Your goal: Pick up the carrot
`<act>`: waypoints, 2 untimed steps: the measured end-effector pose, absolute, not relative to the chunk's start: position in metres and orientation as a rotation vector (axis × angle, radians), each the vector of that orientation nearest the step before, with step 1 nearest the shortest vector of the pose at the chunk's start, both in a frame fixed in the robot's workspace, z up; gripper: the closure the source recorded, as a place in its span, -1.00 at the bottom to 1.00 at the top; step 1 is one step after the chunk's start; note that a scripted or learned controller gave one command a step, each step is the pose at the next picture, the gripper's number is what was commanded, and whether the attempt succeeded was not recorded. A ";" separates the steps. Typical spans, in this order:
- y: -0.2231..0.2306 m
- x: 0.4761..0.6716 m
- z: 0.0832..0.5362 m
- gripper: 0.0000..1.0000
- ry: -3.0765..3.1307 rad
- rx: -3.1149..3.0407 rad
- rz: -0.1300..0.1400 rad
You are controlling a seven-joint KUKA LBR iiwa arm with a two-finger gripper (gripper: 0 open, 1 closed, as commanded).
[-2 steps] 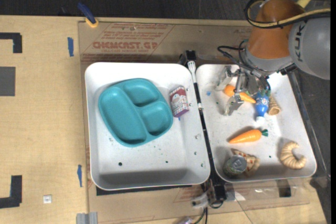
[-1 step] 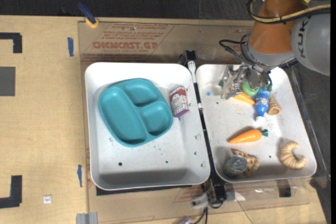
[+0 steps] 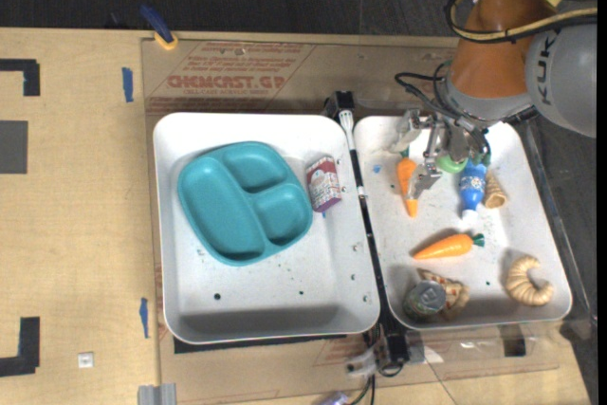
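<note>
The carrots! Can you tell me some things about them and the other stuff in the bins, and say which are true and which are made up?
1. Two carrots lie in the right bin. True: a small carrot near the gripper and a bigger carrot lower down.
2. The teal tray is in the right bin. False: it lies in the left bin.
3. The can sits beside the teal tray. True.
4. The croissant rests on the teal tray. False: it lies in the right bin's lower right corner.
5. The blue bottle is in the left bin. False: it is in the right bin, near the gripper.
</note>
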State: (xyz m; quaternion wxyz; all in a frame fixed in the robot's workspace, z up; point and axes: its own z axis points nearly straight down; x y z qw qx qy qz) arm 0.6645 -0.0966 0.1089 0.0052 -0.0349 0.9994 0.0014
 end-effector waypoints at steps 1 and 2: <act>-0.104 0.618 0.090 -1.00 3.111 -0.336 0.000; -0.103 0.623 0.104 1.00 3.096 -0.333 -0.004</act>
